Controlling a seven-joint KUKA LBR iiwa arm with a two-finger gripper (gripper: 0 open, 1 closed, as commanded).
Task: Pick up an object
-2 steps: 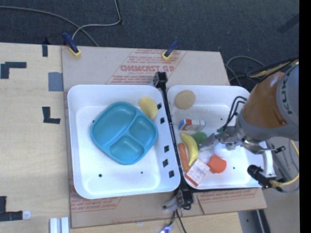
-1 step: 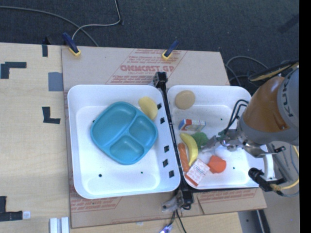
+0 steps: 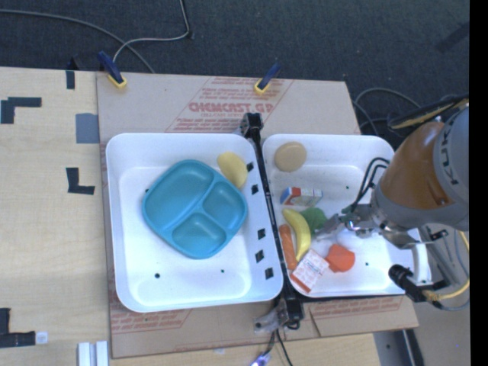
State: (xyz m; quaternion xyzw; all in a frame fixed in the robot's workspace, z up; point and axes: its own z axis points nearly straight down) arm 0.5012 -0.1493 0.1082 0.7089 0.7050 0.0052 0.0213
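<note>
Right bin (image 3: 335, 145) holds small items: tan round disc (image 3: 290, 156) at far left corner; small white tube (image 3: 301, 197) with red and blue marks below it; yellow banana (image 3: 298, 232) lying along left wall, green piece (image 3: 314, 220) touching it; orange carrot (image 3: 287, 247) beside banana; red-white packet (image 3: 309, 271) at near edge; orange block (image 3: 341, 258) just right of packet

Left bin (image 3: 122, 204): blue divided plate (image 3: 195, 208), yellow lemon (image 3: 232, 168) at its far right edge

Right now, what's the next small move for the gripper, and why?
Probably a short drop straight down. The gripper hangs over the right bin beside the green object and banana, with nothing seen held.
</note>
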